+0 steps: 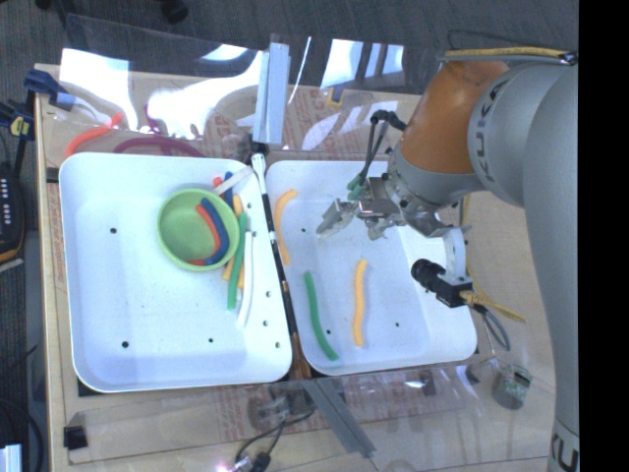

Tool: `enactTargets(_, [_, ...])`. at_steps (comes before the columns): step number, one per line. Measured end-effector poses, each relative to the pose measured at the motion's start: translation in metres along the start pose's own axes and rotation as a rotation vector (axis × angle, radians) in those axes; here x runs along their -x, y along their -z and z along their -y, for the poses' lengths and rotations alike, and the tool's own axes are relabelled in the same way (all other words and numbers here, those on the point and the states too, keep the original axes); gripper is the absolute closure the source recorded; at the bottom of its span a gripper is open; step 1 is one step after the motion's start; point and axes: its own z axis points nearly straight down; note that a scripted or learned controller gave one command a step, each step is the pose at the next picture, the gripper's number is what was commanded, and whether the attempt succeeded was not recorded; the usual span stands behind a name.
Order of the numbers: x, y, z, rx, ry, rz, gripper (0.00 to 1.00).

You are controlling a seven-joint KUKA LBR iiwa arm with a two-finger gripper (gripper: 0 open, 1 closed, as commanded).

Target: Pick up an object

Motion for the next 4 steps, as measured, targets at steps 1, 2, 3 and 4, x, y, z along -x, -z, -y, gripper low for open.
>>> enactTargets(1, [0.04, -0.11, 0.025, 0.01, -0.012, 0.007, 0.0])
enactTargets(2, [0.059, -0.113, 0.076, 0.003, -0.102, 0.0, 0.0])
enactTargets(3, [0.059, -0.102, 0.075, 0.004, -0.095, 0.001, 1.0])
enactTargets(4, [0.059, -0.102, 0.075, 0.004, -0.095, 0.002, 0.0])
